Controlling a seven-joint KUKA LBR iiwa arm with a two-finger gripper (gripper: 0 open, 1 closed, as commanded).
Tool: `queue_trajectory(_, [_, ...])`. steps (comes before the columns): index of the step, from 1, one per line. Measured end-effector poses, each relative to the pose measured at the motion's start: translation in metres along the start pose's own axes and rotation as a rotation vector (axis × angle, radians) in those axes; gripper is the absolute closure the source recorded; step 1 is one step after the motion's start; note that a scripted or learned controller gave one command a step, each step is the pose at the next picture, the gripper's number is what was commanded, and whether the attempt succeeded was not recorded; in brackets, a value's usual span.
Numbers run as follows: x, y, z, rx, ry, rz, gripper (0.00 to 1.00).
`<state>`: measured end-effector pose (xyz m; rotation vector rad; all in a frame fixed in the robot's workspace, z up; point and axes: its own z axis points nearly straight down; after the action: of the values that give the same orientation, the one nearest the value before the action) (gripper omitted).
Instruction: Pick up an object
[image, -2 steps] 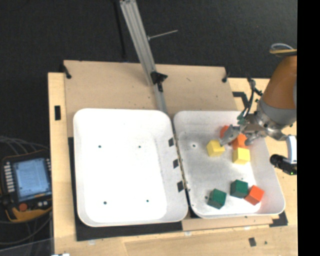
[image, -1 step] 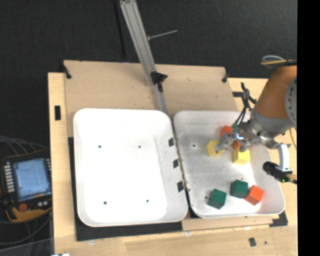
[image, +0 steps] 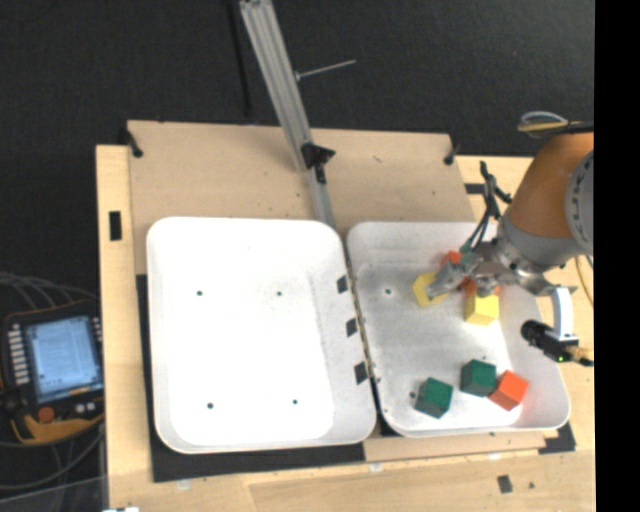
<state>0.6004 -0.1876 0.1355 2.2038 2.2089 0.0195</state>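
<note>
While the arm (image: 555, 205) is reaching in over the tabletop (image: 250, 170) from the right, its bulk is hanging above the right bin (image: 400, 250), and that is the first hazard: a low sweep along the far wall could be catching the rim. Beside it, the left bin (image: 250, 330) is lying bare and out of play.

Down at the wrist, the end effector (image: 462, 275) is sitting low among the blocks, and how far it is spread, or whether anything is caught in it, I cannot tell, since the wrist is masking it. Something small and orange-red is showing right at the tip, possibly part of the tool itself.

Two yellow pieces are crowding that spot: a yellow block (image: 481, 308) just below the tip and a flatter yellow piece (image: 430, 290) just to its left. Closing between them is risking a nudge rather than a grip, pushing one aside or pinching a corner that is slipping out on the lift.

Well apart, near the front wall, two green blocks (image: 434, 396) (image: 478, 377) and an orange block (image: 510, 389) are lying; the last two are nearly touching, so a try there could be dragging both.
</note>
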Motion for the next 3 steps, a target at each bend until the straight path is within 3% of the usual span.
queue_trajectory(1, [-0.001, 0.001, -0.008, -0.004, -0.003, 0.003, 1.0])
queue_trajectory(2, [0.001, -0.005, -0.066, 0.016, 0.005, 0.0, 1.0])
queue_trajectory(3, [0.0, -0.003, -0.078, 0.021, 0.006, -0.001, 1.0])
